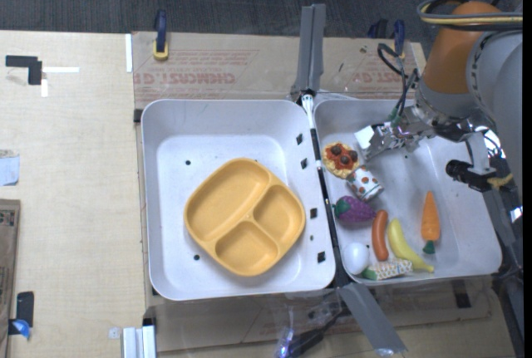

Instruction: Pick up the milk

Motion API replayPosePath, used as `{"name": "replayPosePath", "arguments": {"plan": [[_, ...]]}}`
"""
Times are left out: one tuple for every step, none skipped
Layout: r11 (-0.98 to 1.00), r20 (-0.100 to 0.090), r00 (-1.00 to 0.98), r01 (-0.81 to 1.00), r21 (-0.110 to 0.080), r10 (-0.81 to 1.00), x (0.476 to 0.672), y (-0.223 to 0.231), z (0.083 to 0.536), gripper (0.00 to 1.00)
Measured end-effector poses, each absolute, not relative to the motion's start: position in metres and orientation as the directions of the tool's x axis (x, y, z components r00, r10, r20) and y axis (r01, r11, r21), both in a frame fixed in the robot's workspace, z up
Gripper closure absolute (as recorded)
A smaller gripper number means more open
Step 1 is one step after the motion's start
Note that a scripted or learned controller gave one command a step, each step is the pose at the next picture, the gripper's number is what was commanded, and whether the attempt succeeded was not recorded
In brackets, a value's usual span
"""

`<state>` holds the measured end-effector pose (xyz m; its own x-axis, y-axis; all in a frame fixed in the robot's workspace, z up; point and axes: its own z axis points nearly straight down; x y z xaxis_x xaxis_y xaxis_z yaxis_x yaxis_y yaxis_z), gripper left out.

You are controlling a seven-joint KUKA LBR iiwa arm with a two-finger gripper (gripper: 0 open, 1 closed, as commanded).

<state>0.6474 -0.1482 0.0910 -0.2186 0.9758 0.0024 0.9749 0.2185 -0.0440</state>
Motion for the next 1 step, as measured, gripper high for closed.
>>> {"name": "replayPosePath", "arguments": {"plan": [[0.220, -0.005, -0.220, 0.975, -0.041, 0.975, 0.6475, -0.1508, 0.0977, 1.00]]}}
